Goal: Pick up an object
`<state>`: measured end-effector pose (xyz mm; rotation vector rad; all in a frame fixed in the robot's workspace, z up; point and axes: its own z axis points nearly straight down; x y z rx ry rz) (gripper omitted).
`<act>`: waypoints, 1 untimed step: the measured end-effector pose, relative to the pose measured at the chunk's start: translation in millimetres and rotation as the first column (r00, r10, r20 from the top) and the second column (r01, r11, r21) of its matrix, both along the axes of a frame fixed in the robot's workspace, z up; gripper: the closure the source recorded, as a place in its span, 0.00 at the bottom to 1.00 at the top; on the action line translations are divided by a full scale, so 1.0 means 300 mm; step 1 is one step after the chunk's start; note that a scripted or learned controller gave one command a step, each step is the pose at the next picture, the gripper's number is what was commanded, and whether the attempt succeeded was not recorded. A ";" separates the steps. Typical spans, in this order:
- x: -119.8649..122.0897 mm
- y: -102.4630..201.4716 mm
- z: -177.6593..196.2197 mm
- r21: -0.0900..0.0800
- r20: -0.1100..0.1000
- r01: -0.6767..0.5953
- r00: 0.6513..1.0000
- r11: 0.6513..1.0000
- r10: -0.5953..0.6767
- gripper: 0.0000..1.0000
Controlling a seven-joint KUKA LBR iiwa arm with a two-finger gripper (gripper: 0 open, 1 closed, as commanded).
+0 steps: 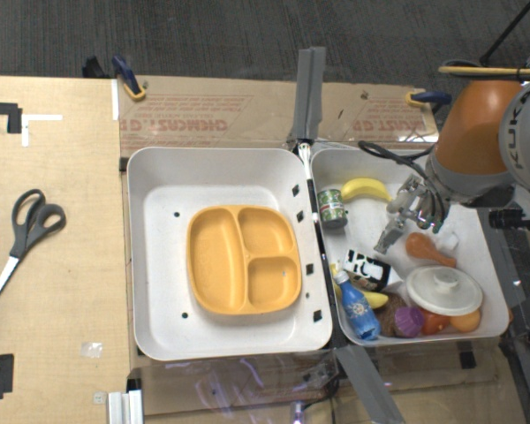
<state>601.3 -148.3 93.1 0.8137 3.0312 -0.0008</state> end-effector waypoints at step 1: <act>-0.216 -0.176 0.000 0.000 0.001 -0.058 0.998 0.998 0.058 0.00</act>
